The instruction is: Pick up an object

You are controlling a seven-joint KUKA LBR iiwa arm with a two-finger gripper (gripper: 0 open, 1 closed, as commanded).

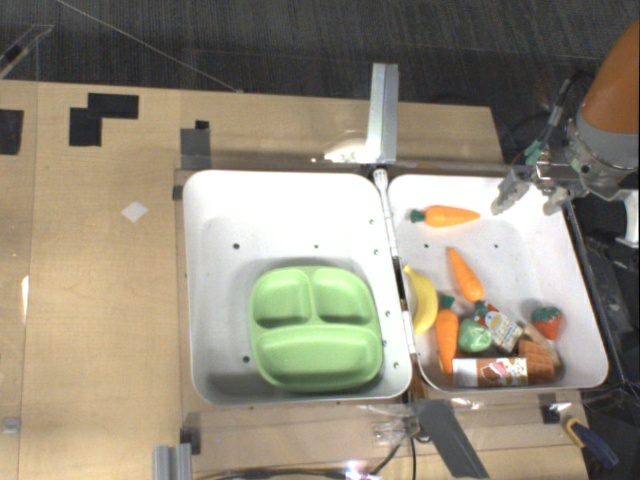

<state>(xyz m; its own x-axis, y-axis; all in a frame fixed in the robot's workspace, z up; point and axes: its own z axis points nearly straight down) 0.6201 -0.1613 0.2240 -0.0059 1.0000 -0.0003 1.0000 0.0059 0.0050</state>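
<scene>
The gripper (528, 196) is hanging spread open and gripping nothing over the right bin's (590, 298) far-right corner, while a carrot (447, 215) is lying just left of it.

No legible text or labels.

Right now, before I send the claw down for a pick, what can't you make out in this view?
- Arm: cut off by the frame's right edge.
- Bottle, lower right bin: label too small to read.
- Pile around the green item: items overlap, so edges are unclear.
- Claw: height above the bin floor can't be judged from this slanted view.
</scene>
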